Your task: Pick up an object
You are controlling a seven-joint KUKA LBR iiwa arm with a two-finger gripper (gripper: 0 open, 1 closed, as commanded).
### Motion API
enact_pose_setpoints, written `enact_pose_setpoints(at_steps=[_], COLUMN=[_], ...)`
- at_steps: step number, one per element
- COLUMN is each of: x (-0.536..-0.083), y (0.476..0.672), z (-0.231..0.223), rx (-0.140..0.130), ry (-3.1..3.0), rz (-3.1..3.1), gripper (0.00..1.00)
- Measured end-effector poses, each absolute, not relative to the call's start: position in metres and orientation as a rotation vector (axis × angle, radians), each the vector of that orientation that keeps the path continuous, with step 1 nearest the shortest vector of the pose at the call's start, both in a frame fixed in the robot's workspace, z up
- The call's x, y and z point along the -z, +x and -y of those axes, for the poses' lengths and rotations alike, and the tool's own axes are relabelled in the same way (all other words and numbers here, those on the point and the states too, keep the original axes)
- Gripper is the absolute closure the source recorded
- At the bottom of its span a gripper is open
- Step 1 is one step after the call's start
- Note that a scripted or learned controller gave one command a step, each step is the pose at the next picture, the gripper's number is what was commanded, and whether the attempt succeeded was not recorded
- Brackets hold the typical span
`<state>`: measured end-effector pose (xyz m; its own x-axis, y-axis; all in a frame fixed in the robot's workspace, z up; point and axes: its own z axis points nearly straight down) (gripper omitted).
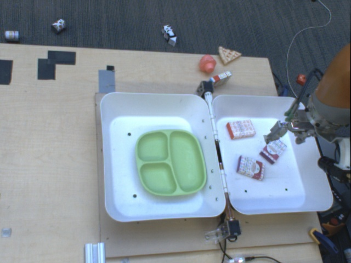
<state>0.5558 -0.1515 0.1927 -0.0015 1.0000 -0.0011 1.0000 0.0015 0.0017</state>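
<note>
The right bin (285,199) holds three small red-and-white packets. One packet (241,129) lies at the bin's upper left. Another packet (250,167) lies near the middle. A darker packet (273,151) lies just below my gripper (286,137). The gripper hangs over the bin's right half, its two fingers spread apart, with nothing between them. One fingertip (272,135) points down-left toward the darker packet. The grey arm with its orange band (335,86) comes in from the right.
The left bin (105,163) holds a green divided plate (170,162). On the bench behind the bins lie a red ball (207,63), a toy pizza slice (228,54) and a small red-tipped piece (220,78). Cables run along the right side.
</note>
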Motion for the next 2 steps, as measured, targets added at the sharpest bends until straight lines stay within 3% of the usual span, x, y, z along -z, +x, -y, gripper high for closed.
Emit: enact_pose_setpoints(at_steps=[1,2], x=[-0.098,-0.091], y=[0.528,0.494], z=[0.129,0.085], rx=[-0.011,-0.021], ry=[2.213,2.205], rz=[-2.215,-2.205], gripper=[0.0,0.0])
